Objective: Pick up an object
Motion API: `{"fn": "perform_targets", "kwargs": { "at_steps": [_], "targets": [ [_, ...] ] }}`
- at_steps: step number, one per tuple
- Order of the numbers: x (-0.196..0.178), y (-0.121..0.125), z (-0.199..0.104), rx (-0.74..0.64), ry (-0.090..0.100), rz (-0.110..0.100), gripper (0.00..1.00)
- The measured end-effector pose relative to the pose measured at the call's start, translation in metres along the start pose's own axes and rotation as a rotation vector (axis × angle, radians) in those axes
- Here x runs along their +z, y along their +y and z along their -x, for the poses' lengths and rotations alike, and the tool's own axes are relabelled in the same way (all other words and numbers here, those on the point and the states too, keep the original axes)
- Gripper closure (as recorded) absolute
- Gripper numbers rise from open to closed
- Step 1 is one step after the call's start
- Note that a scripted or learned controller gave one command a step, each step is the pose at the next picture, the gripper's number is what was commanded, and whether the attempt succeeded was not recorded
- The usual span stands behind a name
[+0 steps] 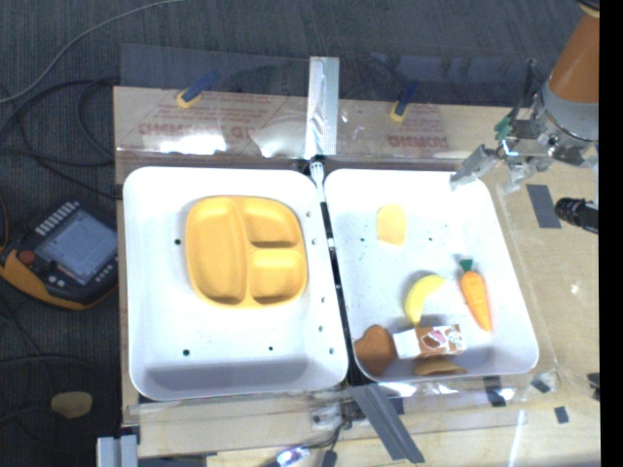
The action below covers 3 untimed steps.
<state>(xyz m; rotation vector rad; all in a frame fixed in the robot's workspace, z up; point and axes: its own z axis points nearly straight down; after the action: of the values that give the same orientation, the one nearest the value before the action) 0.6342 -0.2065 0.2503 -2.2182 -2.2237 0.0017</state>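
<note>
The right bin holds several toy foods. A pale yellow block lies near its middle. A banana and a carrot lie further forward. At the front edge sit a brown lump, a small printed carton and a flat brown piece. My gripper hangs over the bin's back right corner, well away from all of them. It is open, with nothing between its fingers.
A yellow divided plate lies in the left bin. A clear wall with a metal post stands behind both bins. A handheld pendant rests on the floor at the left.
</note>
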Motion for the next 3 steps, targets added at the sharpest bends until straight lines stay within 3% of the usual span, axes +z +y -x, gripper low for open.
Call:
{"fn": "perform_targets", "kwargs": {
  "at_steps": [1, 2, 3],
  "targets": [
    [-0.045, 0.034, -0.021, -0.15, -0.004, 0.001, 0.0],
    [0.042, -0.037, -0.035, -0.012, -0.003, -0.002, 0.0],
    [0.137, -0.111, -0.018, 0.004, 0.005, 0.014, 0.0]
  ]
}}
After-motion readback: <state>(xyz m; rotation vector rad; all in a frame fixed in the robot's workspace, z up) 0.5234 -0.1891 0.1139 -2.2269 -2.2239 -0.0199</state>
